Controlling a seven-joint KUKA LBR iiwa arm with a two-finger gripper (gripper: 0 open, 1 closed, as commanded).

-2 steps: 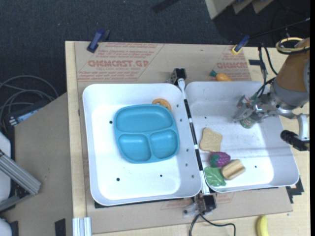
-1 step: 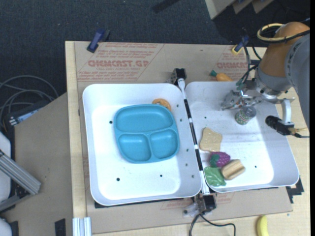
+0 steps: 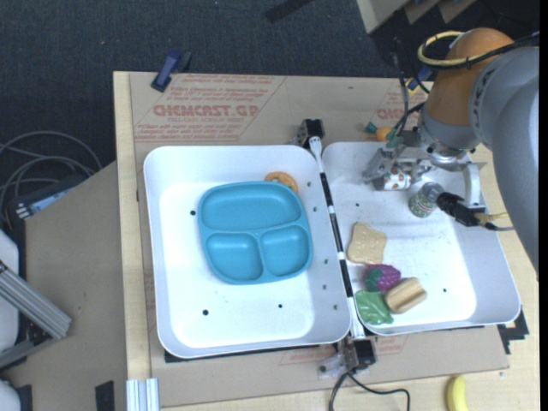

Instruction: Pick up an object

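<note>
Left bin [image 3: 171, 255] holds a blue divided tray [image 3: 254, 231], with a small orange ring [image 3: 281, 179] touching its far edge. Right bin [image 3: 479, 272] holds a tan toast piece [image 3: 367, 244], purple grapes [image 3: 383, 276], a green item [image 3: 373, 307] and a bread roll [image 3: 405, 294], clustered near its left wall. Pincer [image 3: 396, 171] sits low over the right bin's far end; whether it is apart or together cannot be told.

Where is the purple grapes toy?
The purple grapes lie in the right bin, near its left wall, just below the toast slice and touching the green piece and the bread roll.
</note>
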